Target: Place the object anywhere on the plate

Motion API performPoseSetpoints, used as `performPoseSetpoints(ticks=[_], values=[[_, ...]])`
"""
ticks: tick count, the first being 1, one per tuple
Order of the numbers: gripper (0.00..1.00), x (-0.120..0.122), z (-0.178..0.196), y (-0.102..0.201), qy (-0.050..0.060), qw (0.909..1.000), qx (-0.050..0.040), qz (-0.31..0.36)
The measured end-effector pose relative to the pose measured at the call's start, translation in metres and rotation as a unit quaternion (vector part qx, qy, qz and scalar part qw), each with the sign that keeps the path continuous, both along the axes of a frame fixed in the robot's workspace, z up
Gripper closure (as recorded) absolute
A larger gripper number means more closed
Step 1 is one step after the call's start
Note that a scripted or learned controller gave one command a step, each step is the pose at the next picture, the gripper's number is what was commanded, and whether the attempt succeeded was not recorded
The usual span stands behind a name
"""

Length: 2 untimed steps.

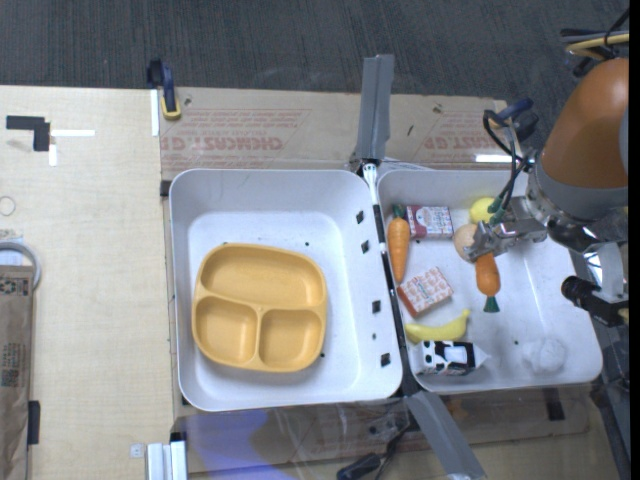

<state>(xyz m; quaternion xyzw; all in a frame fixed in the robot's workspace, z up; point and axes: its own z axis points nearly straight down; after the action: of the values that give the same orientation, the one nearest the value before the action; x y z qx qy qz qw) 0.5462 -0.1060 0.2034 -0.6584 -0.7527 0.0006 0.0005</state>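
Observation:
A yellow plate (pixel 262 306) with three compartments lies in the left bin (pixel 190 268) with nothing on it. My gripper (pixel 490 242) is over the upper middle of the right bin (pixel 575 368). A small orange carrot (pixel 487 276) with a green end pointing toward the front sits directly below the gripper, its upper end hidden under it. A pale round fruit (pixel 465 240) touches the gripper's left side, and a yellow lemon (pixel 483 208) lies just behind it.
Also in the right bin: a longer carrot (pixel 398 246) by the left wall, two pink boxes (pixel 432 220) (pixel 425 290), a banana (pixel 438 326), a black-and-white carton (pixel 447 358), and a whitish lump (pixel 545 353). A grey divider (pixel 377 118) stands between the bins.

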Motion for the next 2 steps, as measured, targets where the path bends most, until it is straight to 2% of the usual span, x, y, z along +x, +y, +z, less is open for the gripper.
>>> performPoseSetpoints(ticks=[1,2], values=[[1.0,0.034,-0.013,0.092,0.0,0.9803,-0.0001,0.198],[1.0,0.032,-0.007,0.141,0.0,0.9551,-0.0001,0.296]])
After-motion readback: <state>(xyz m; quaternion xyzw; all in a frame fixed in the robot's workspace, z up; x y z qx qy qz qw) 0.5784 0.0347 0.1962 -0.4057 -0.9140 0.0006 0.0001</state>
